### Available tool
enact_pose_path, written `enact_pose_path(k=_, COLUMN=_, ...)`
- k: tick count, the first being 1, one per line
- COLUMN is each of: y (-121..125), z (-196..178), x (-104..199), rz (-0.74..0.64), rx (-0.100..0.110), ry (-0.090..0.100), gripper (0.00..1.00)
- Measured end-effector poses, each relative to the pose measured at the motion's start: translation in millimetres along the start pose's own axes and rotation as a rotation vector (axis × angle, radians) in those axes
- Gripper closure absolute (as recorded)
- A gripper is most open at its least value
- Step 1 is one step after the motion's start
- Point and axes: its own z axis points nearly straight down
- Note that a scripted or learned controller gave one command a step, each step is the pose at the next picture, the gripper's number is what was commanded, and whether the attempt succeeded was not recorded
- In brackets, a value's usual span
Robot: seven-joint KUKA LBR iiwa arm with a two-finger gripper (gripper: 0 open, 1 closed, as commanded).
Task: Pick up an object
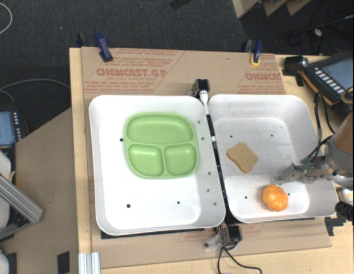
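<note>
Gripper (286,174) low over right bin (291,108), near its right wall, fingers pointing left; opening too small and blurred to tell, nothing visibly between fingers. Orange fruit (275,198) just below-left of fingertips, apart. Toast slice (242,157) mid-bin. Green divided plate (161,145) in left bin (108,153).

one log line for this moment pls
end effector: right bin, near orange fruit | grasp: none seen | toast: untouched | green tray: left bin
</note>
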Motion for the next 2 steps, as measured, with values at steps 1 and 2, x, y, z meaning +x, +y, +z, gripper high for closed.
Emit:
enact_pose_path(k=1, y=0, z=-10, x=-2, rz=0.003, rx=-0.001, ry=-0.004, gripper=1.0)
enact_pose_path(k=2, y=85, z=-89, x=-3, rz=-0.001, rx=-0.014, ry=-0.011, gripper=1.0)
